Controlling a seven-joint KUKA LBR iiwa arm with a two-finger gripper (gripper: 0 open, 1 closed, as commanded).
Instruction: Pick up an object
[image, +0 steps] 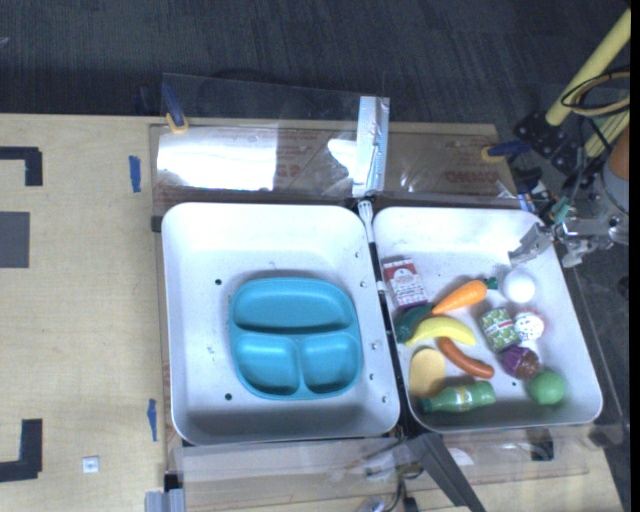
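The toy carrot (461, 296) is lying in the right bin (585, 345), near its middle, touching the yellow banana (443, 330). It is judged to be light, stiff, smooth plastic, best taken across its thick orange middle. A white egg (519, 288) and a red carton (401, 281) are near. Whether the gripper (545, 238), at the bin's far right corner, is released or clenched cannot be told. A blue tray (294, 335) is lying in the left bin (190, 300).
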